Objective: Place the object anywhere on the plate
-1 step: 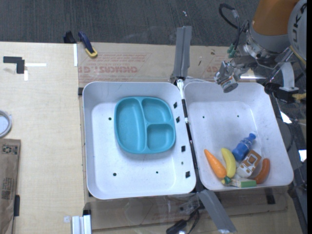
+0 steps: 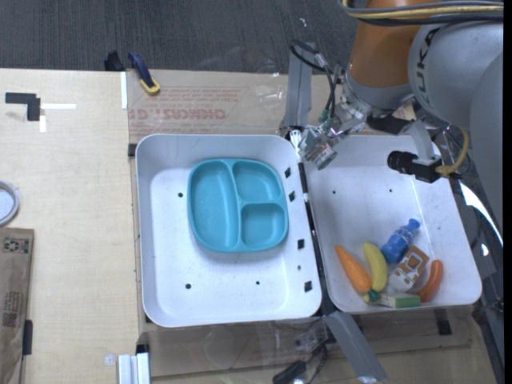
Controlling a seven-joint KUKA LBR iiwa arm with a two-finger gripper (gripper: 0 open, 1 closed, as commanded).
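While the grey arm with its orange band (image 2: 384,22) reached in over the table's far right corner, its hand (image 2: 320,146) hung above the far left corner of the right shallow white bin (image 2: 460,214), close to the seam between the two bins; whether it was open or closed I could not tell. The light blue, three-compartment plastic plate (image 2: 238,205) lay in the middle of the left white bin (image 2: 160,294). An orange carrot (image 2: 353,269), a yellow banana (image 2: 375,264), a small blue bottle (image 2: 399,241) and a reddish sausage (image 2: 433,279) were clustered at the right bin's near edge.
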